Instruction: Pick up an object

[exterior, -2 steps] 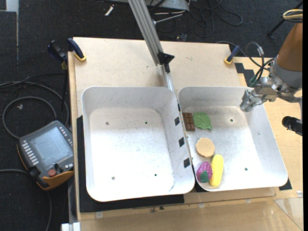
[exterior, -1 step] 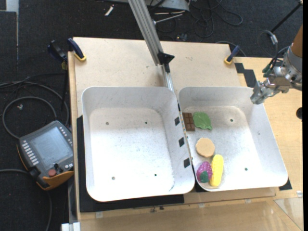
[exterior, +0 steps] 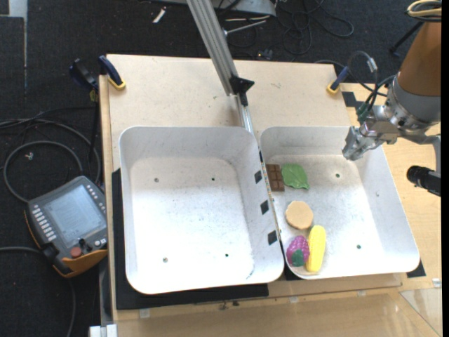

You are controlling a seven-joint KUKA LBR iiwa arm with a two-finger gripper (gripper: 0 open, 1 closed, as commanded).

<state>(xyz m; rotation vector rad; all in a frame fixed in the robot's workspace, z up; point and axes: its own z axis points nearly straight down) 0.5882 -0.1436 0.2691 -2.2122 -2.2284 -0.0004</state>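
The right bin (exterior: 379, 216) holds several small items along its left side: a brown chocolate bar (exterior: 275, 177), a green leaf (exterior: 295, 176), a round tan cookie (exterior: 299, 215), a yellow corn cob (exterior: 316, 248) and a pink-purple bunch of grapes (exterior: 297, 250). My gripper (exterior: 353, 148) hangs over the bin's back right corner, well to the right of these items and above the bin floor. Nothing shows between its fingers.
The left bin (exterior: 186, 209) lies beside the right one, with a black-marked divider between them. A slanted metal pole (exterior: 214, 37) rises from the bench behind the bins. Clamps sit at the bench's back corners. A teach pendant (exterior: 68, 220) lies on the floor at left.
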